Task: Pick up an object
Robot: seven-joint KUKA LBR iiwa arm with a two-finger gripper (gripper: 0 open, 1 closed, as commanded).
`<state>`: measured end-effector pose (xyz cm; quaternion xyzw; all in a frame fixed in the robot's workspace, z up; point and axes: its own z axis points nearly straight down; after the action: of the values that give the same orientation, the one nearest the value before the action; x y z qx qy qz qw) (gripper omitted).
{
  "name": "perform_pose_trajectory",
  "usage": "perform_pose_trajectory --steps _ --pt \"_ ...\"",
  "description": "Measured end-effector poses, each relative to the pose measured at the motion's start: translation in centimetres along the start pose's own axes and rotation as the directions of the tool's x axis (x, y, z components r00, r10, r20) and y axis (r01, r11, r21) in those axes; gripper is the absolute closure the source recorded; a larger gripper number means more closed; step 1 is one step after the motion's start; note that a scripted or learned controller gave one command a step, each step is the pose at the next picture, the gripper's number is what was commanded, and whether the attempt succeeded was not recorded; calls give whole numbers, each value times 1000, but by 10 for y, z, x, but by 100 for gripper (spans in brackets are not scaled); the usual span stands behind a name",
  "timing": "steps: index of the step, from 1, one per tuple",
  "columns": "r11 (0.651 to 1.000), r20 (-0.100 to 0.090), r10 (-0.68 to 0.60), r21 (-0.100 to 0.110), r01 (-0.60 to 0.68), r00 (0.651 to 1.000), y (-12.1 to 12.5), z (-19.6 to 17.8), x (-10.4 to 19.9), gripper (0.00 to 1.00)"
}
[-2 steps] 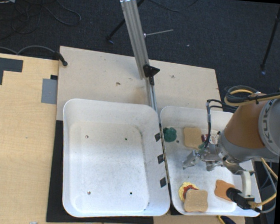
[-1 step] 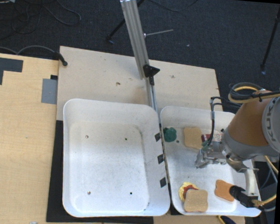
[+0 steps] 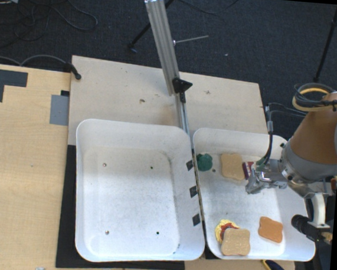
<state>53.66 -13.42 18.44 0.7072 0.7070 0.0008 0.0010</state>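
In the right bin (image 3: 234, 194) lie a small green object (image 3: 204, 161) near the left wall, a tan bread-like slice (image 3: 232, 166) beside it, an orange slab (image 3: 271, 230) at the lower right, and a sandwich-like piece (image 3: 234, 238) with yellow and red edges at the front. A small dark purple item (image 3: 247, 168) peeks out right of the tan slice. My gripper (image 3: 256, 182) hangs low over the bin's right middle, just right of the tan slice and the purple item. Nothing shows between its fingers.
The left bin (image 3: 130, 193) sits alongside, divided from the right one by a ridge with black clips. A slanted aluminium rail (image 3: 167, 51) rises behind the bins. The arm's orange and grey body (image 3: 313, 142) covers the right bin's far right corner.
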Motion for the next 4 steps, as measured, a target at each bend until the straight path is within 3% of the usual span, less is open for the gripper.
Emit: perform_pose_trajectory --steps 1,3,4 --pt "1000 1 -1 -1 1 1000 1 -53 -1 100" --pt "1000 -2 -4 4 4 1000 39 -39 92 100" --pt "1000 -1 -5 3 5 1000 59 -50 145 100"
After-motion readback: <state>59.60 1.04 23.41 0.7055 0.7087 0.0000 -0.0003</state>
